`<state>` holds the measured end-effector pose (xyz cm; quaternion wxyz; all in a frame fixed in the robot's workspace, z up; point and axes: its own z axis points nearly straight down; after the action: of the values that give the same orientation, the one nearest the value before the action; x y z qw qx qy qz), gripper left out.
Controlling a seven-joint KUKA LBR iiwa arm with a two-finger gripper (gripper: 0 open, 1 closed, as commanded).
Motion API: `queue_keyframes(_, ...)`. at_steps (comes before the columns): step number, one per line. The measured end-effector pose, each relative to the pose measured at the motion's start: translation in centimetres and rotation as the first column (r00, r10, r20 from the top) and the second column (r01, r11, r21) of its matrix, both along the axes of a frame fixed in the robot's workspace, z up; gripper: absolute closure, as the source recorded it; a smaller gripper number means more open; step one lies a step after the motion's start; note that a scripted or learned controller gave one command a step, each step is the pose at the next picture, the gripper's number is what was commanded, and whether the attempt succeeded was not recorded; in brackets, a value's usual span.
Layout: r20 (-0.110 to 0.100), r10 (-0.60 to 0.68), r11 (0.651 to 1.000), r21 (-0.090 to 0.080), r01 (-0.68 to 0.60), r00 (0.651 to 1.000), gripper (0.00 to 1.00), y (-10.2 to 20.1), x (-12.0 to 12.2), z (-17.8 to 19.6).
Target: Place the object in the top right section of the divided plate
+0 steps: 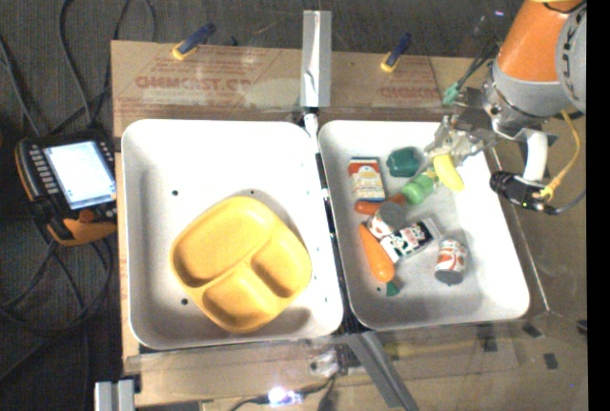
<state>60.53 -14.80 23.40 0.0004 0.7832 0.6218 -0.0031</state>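
Hovering over the far right corner of the right shallow white bin (496, 299), the two-finger gripper (450, 152) of the grey, orange-banded arm (538, 28) appears to have a small yellow oblong object (448, 174) between its fingertips, though at this size the hold cannot be confirmed. Below and to its left lie a teal rounded lump (404, 159), a green piece (416, 189), a small orange-and-white carton (366, 178), a plastic carrot (376, 253), a red-black-white packet (408, 238) and a crumpled red-and-white can (451, 258). The yellow three-section plastic plate (243, 263) sits tilted in the left shallow white bin (143, 152), well apart from the gripper. Doing this step well likely means lifting clear of the divider (326, 209) between bins, crossing left, and releasing low over the plate's upper right compartment (284, 258), since the plate's rotation makes that section easy to misjudge.
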Motion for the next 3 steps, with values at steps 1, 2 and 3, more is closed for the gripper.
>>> queue_keyframes(1, 0.003, -0.148, 0.989, 0.0, 0.148, 0.989, 1.0, -4.8, 6.2, 10.8)
queue_keyframes(2, 0.003, -0.412, 0.911, -0.001, 0.412, 0.911, 1.0, -5.2, 6.3, 16.8)
queue_keyframes(3, 0.001, -0.509, 0.861, 0.001, 0.509, 0.861, 1.0, 0.8, 5.0, 15.4)
